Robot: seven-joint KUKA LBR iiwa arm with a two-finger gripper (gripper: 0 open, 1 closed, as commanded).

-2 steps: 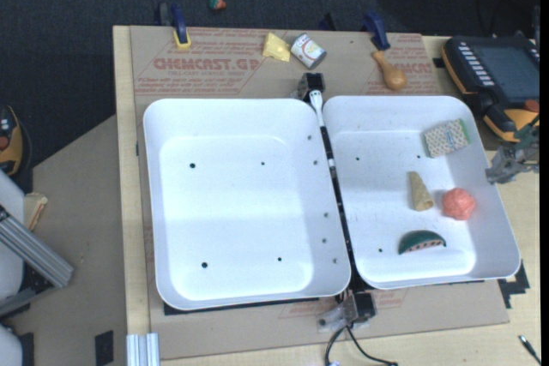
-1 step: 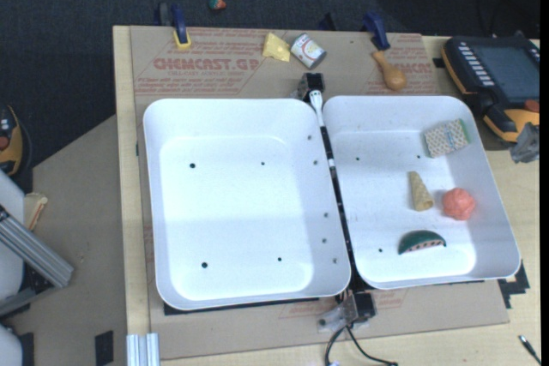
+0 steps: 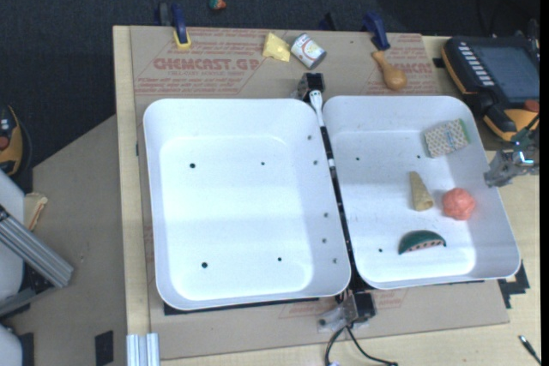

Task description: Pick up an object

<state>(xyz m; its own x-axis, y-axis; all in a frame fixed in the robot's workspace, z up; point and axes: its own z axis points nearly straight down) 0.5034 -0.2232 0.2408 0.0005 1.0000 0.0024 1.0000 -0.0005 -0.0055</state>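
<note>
White bins sit side by side on the tabletop [image 3: 129, 184]; left bin [image 3: 171, 133] has nothing to grab, so my targets are all in the right bin [image 3: 377, 120]: patterned square pad [image 3: 447, 137] top right, tan wedge [image 3: 419, 192] mid, pink-red ball [image 3: 459, 204] just beside it, dark green slice w/ red edge [image 3: 421, 243] lower down.

Risks as I judge them: ball is round and prob rolls off on contact. It and the wedge are close, so a descent on either may knock the other. Slice and pad lie flat, so a pinch could slide over them. Pad is near the bin's far wall, collision risk.

Gripper [image 3: 512, 166] is at the right bin's right rim, outside it, touching none of the objects and holding nothing I can see. It's partly cut off at frame edge and small, so I can't tell its state.
</note>
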